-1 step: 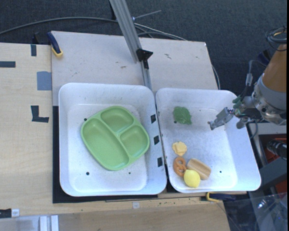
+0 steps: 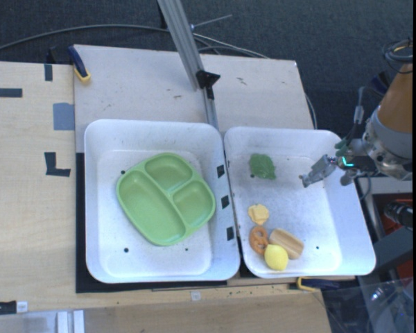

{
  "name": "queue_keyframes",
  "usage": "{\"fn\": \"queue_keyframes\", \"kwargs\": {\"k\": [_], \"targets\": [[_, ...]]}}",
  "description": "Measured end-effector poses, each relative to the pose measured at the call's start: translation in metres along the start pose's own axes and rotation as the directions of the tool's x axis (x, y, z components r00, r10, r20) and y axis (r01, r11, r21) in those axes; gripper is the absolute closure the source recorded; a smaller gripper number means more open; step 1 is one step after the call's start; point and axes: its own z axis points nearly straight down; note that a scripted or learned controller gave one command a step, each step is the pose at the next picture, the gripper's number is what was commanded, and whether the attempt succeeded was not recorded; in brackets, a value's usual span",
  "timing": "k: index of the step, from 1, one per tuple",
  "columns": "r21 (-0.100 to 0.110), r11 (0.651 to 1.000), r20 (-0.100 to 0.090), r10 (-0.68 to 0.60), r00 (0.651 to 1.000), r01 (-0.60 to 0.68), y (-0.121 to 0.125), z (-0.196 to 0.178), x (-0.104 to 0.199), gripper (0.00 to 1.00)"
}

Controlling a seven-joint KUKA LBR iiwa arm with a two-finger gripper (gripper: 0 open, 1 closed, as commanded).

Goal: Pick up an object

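Four small items sit in your right bin (image 2: 347, 248), the green lump (image 2: 262, 166) apart from three clustered low-left; gripper (image 2: 331, 170) over the right rim, opening unreadable, nothing visibly held.

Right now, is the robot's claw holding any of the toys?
No. The grey two-finger gripper hangs open above the right white bin, with nothing between its fingers.

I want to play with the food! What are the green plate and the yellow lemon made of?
The green plate looks like hard plastic: one even light green, smooth, with three moulded sections and rounded edges. The yellow lemon is probably toy plastic too, since its colour is flat and bright and its skin looks smooth, though it is too small here to be sure.
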Motion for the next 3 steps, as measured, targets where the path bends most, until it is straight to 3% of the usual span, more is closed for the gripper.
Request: {"fn": "queue_keyframes", "kwargs": {"k": [1,3], "targets": [[0.004,1.0,0.0,0.002,1.0,-0.002,-0.006,0.045,0.0,0.0],[0.006,1.0,-0.001,0.001,1.0,-0.001,0.008,0.162,-0.003,0.0]]}}
